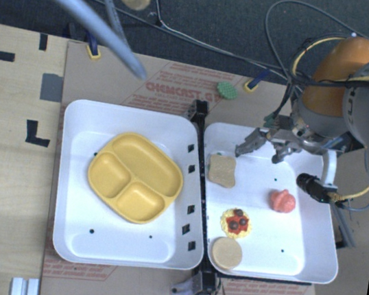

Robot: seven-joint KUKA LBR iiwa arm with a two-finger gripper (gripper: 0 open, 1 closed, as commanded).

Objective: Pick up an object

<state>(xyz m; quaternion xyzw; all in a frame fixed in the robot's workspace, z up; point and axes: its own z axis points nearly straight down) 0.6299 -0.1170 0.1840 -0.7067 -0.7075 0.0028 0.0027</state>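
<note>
My gripper (265,151) hangs over the back of the right bin (290,268), its two dark fingers spread apart with nothing between them. A tan bread slice (222,171) lies just left and in front of the gripper. Further forward lie a small pizza-like round with red topping (236,222) and a plain tan round cookie (227,253). A red-pink lumpy object (283,201) rests to the right, in front of the gripper.
The left bin (64,228) holds a yellow divided plate (135,176). A small green object (227,90) sits on the cardboard behind the bins. A grey tube (75,4) slants across the upper left. Cables loop behind the arm.
</note>
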